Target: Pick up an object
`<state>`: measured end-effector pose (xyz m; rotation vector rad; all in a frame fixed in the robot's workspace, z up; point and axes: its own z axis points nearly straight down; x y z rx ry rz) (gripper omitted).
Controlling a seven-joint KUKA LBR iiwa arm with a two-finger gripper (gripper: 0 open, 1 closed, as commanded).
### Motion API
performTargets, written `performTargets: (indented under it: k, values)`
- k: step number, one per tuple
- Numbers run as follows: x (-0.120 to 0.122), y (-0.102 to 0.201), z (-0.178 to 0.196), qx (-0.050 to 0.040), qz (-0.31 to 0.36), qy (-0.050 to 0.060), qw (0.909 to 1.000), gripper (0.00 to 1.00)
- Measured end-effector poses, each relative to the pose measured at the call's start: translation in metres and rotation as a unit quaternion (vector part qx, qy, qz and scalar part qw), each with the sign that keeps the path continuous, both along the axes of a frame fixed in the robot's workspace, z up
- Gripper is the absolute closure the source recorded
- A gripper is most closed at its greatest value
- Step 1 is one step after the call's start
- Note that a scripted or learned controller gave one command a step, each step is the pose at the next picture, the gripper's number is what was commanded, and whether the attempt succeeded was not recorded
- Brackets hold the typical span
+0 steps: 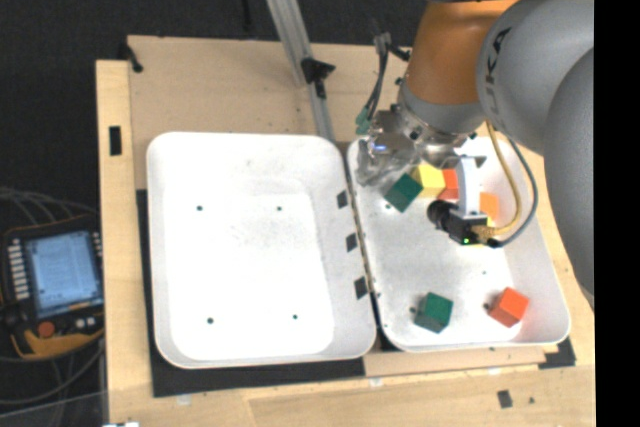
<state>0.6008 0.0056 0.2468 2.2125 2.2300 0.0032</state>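
Hovering over the green block (403, 191), I have my tool (385, 160) low at the upper left of the right bin (530, 305), just beside the divider. Whether that tool is open or closed I cannot tell. The green block lies tilted, its corners turned diagonal to the bin wall; it looks near cubic, so I judge no clear long axis. A yellow block (431, 178) touches it, with an orange block (488, 204) beyond. My worry: that crowding could let me nudge a neighbour or pinch two at once. Farther from the green block sit another green block (433, 311) and a red-orange block (508, 306).
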Motion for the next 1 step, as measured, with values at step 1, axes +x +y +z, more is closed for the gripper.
performTargets:
  k: [1]
  values:
    - [0.0007,0.0575,-0.0132,-0.0006,-0.001,0.002,1.0000,1.00]
